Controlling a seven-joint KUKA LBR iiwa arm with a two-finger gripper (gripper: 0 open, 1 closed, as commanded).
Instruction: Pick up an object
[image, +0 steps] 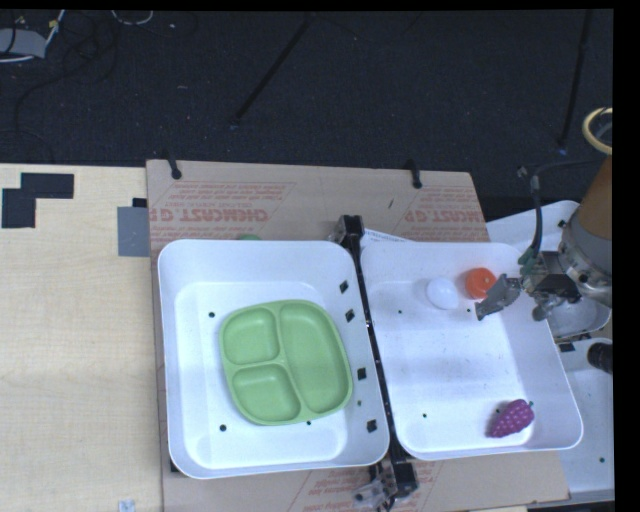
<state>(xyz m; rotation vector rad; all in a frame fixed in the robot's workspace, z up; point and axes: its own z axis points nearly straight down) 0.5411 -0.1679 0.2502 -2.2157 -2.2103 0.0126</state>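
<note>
Two white bins (190, 300). One green divided plate (285, 362). One white ball (442, 292). One orange ball (479, 280). One purple grape bunch (510, 418).

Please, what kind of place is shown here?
Probably a robotics lab bench: two white bins sit on cardboard, a gripper reaches in near an orange ball, and cables trail over the dark floor.

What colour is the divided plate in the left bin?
Light green; the divided plate shows plainly in the camera view, lying flat in the left bin.
</note>
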